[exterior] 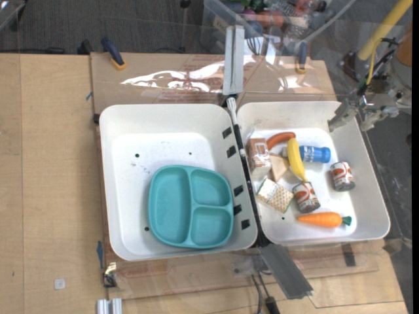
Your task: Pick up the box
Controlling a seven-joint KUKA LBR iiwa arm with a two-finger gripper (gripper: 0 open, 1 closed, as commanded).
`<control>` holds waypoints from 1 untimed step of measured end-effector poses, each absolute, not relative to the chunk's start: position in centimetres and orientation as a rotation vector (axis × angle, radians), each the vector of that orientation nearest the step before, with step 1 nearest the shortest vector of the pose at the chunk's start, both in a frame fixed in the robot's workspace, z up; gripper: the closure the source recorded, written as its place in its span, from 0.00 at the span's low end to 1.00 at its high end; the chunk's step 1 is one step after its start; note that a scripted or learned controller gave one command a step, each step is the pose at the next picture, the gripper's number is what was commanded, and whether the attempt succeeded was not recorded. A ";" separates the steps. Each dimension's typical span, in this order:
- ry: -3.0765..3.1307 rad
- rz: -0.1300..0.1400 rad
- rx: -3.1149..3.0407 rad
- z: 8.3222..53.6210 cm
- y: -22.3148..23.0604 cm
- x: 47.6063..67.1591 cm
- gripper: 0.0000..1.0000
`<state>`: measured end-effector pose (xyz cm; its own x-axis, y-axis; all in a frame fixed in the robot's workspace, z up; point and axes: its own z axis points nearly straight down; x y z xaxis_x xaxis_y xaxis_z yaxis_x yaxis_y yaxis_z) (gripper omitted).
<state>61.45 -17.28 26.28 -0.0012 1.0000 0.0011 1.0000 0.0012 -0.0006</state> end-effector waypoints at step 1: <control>-2.282 0.001 -2.157 14.3 -10.0 60.8 0.00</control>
<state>60.85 -10.05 14.27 -0.0564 0.9984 0.0006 0.9984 0.0564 -0.0016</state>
